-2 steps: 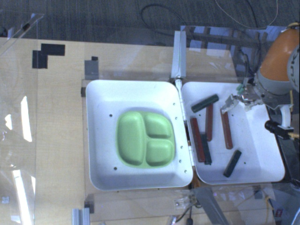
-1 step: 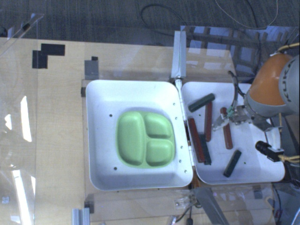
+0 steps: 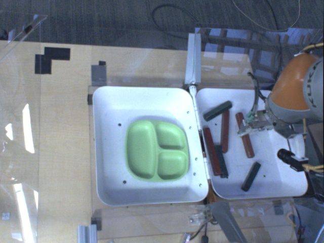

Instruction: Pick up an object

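A pale wood bench [image 3: 61, 135] bears two white bins; dark carpet with loose cables [image 3: 172, 14] lies behind. The left bin [image 3: 106, 186] holds a green tray [image 3: 156, 149]. Sticks [image 3: 224, 131] lie scattered in the right bin [image 3: 283, 189], the gripper [image 3: 251, 124] just above them.

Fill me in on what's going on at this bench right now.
A grey robot arm with an orange band reaches from the right over the right bin. Its gripper hangs above a reddish-brown stick among several dark and reddish sticks scattered there, such as a dark stick near the top. Nothing looks lifted yet. The left bin holds a green divided tray.
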Tool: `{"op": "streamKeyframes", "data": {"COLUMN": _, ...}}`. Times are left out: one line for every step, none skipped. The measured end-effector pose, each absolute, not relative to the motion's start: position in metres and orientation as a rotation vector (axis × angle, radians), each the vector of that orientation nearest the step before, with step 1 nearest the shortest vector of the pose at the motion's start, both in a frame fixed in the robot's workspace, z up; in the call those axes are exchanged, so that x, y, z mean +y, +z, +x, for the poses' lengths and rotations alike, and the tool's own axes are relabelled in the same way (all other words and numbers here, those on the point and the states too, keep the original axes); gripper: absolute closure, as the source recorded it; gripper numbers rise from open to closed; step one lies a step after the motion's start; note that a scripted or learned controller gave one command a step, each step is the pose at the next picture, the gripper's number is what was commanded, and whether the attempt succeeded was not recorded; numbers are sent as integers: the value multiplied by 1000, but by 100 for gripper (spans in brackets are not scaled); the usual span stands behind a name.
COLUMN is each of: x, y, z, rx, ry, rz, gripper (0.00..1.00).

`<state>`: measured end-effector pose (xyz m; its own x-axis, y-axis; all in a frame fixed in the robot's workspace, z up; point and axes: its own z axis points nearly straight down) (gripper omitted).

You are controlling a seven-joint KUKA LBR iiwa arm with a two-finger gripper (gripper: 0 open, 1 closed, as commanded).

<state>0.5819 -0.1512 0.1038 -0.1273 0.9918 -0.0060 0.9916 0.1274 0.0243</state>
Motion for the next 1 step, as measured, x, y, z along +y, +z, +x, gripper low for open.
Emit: {"op": "streamKeyframes", "data": {"x": -70, "y": 209, "z": 594, "rx": 2283, "ry": 9, "rz": 2150, "gripper": 100}}
